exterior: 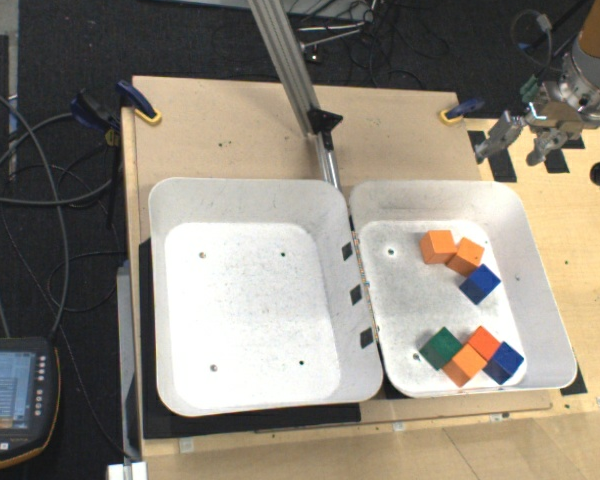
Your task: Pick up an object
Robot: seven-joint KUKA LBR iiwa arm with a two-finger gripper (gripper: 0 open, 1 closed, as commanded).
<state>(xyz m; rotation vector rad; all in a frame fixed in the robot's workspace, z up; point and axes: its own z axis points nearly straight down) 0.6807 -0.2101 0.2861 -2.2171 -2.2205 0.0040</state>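
- Currently, seven small blocks lie in the right bin (540,298): two orange blocks (438,246) (468,255) and a blue block (480,283) near its far side, then a green block (442,348), two more orange blocks (483,343) (465,364) and a second blue block (504,362) bunched at its near edge.
- Judged by appearance, the blocks are rigid, light and flat-faced; they should not deform or break, though smooth faces may slip.
- Recommended hold: two opposite flat sides. The far blue block has the most free space around it; the near group sits touching, leaving little finger room.
- The left bin (170,268) is just beside.
- The gripper (525,136) hovers beyond the right bin's far corner, fingers apart, holding nothing.
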